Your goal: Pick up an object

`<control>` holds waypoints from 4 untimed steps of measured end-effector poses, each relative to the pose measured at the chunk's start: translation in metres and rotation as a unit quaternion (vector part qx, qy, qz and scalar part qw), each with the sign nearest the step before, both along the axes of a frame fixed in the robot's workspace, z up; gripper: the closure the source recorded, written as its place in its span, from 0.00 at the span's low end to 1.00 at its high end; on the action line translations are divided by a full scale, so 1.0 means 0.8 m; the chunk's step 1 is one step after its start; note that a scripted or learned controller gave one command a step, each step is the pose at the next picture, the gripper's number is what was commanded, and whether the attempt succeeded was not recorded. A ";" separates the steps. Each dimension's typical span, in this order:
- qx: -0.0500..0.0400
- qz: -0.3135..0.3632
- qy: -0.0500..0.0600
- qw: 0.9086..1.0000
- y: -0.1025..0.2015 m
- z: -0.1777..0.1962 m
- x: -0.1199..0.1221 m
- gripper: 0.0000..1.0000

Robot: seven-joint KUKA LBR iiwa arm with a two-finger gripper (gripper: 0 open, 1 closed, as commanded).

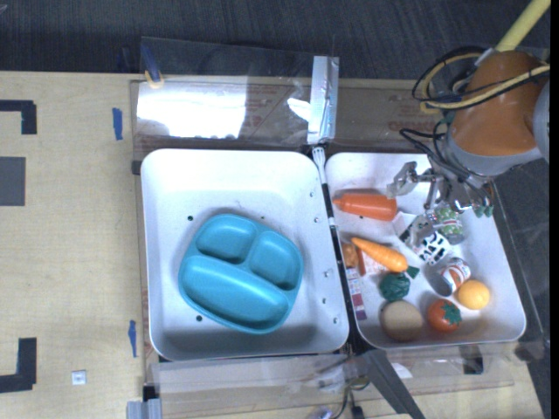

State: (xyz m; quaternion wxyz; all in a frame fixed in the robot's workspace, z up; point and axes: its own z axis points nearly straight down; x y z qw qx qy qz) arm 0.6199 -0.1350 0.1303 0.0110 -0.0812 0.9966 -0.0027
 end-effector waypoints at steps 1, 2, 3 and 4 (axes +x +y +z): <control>0.003 -0.052 0.005 0.999 0.004 0.054 0.062 0.00; 0.002 -0.083 0.010 0.996 -0.053 0.015 -0.058 0.00; 0.002 -0.067 0.007 0.998 -0.043 -0.053 -0.023 0.00; 0.003 -0.069 0.003 0.998 0.009 0.057 0.023 0.00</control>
